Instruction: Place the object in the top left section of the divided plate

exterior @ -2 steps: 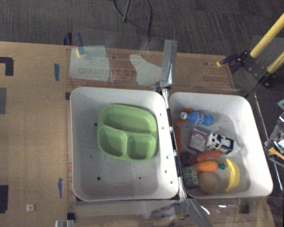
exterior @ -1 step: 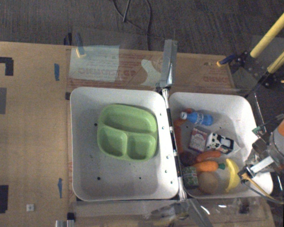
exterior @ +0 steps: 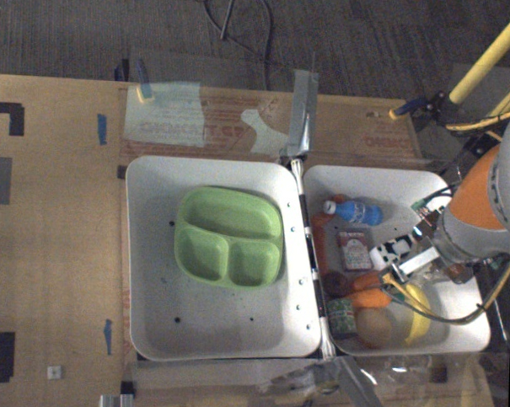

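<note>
Divided plate [exterior: 230, 236] far from end effector [exterior: 393, 270]

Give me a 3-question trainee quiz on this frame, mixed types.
1. True or false: the green plate lies in the left bin.
2. Over which bin is the gripper? A) left B) right C) neither
3. Fill in: the blue bottle lies toward the ____ edge of its bin in the camera view.

Key: 1 true. 2 B. 3 top.
</note>
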{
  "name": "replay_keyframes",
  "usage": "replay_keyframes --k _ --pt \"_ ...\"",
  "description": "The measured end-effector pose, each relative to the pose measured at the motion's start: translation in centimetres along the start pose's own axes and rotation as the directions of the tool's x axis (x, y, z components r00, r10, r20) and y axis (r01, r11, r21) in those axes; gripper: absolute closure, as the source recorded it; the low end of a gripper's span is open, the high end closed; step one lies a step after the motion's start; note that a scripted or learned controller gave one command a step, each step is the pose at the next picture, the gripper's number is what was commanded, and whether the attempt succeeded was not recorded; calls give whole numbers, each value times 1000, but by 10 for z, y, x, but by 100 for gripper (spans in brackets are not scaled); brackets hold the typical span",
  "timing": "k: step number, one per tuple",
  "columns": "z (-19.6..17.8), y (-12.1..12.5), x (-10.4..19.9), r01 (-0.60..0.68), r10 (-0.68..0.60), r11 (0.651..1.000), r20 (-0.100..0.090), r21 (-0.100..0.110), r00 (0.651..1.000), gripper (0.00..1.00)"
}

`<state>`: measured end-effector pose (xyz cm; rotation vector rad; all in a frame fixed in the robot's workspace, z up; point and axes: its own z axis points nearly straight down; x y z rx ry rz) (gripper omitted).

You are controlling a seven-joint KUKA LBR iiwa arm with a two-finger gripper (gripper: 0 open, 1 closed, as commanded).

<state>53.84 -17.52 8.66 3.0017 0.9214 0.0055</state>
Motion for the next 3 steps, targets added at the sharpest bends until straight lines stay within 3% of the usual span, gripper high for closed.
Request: replay_keyframes --k 1,2,3 --pt "-164 35 68 -187 187 982 4 3 982 100" --pt "-61 37 9 -322 322 947 8 6 947 100" --pt "-21 6 -62 -386 386 922 7 5 922 100"
